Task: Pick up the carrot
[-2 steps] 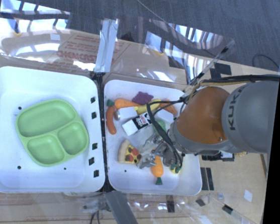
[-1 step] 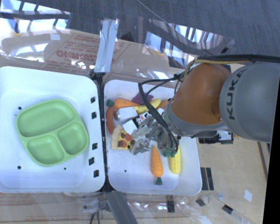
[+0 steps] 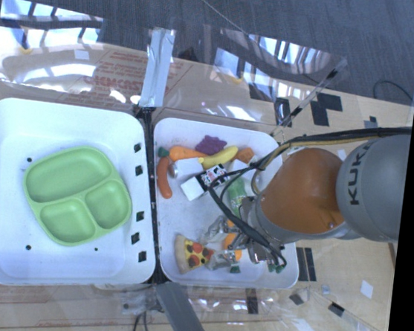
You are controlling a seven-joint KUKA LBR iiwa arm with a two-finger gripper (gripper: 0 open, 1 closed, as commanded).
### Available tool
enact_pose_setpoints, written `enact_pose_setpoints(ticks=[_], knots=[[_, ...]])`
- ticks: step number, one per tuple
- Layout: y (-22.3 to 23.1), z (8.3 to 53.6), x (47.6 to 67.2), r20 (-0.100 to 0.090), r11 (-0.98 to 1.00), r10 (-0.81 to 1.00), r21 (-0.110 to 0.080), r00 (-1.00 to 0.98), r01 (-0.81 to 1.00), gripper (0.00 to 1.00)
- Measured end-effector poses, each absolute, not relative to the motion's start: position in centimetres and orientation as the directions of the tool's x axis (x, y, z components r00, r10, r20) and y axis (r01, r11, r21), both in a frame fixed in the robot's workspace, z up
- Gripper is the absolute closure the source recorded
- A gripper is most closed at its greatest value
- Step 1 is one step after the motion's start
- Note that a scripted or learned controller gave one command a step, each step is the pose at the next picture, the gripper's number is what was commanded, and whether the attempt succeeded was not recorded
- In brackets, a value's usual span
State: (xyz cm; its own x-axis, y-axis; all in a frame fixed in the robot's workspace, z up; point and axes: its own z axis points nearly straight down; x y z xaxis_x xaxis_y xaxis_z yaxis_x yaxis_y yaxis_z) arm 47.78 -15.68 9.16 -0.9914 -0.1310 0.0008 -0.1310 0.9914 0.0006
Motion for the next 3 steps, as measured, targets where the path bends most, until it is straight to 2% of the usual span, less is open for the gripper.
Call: enact_pose_setpoints(ticks=[1, 2, 3], knots=[[-8.1, 25.1, 51.6, -0.013, 0.993, -0.115, -0.003, -0.993, -0.115, 1.00], [-12.3, 10.5, 49.8, 0.001, 0.775, -0.632, 0.002, -0.775, -0.632, 1.00], [-13.8, 29.8, 52.9, -0.008, 0.854, -0.520, -0.011, -0.854, -0.520, 1.00]])
